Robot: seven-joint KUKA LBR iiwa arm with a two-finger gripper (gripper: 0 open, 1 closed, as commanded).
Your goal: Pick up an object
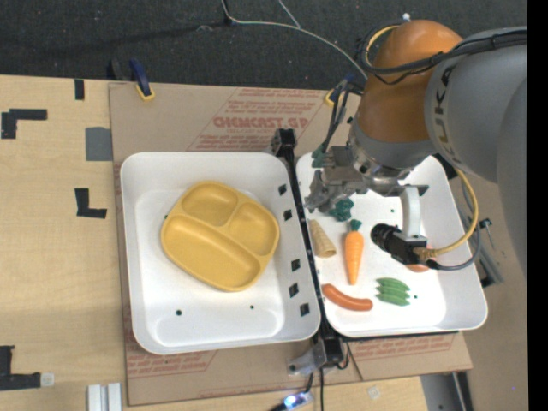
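**Arm low over the right bin, nothing lifted yet**

From where I stand, the grey arm with its orange band (pixel 411 50) is bent down into the right-hand shallow white bin (pixel 458 306), its two-finger gripper (pixel 330 195) hanging near the bin's left wall, just beside the divider. Whether the jaws are spread or closed, I cannot tell; the wrist bulk and cabling hide them, and I see nothing clearly caught there.

A small dark-green toy piece (pixel 344 205) sits right under the gripper, touching or nearly so. Just below it lie a beige cone-shaped toy (pixel 323 240) and an orange plastic carrot with a green top (pixel 354 255). Nearer the front edge rest a reddish-orange toy sausage (pixel 347 298) and a green pea-pod toy (pixel 393 291).

The left white bin (pixel 141 315) holds a yellow sectioned plastic plate (pixel 221 235), well apart from the arm.

My reading: the pick is at the reaching or closing stage. Every object appears to rest on a bin floor, so the grasp and the lift are left to do.
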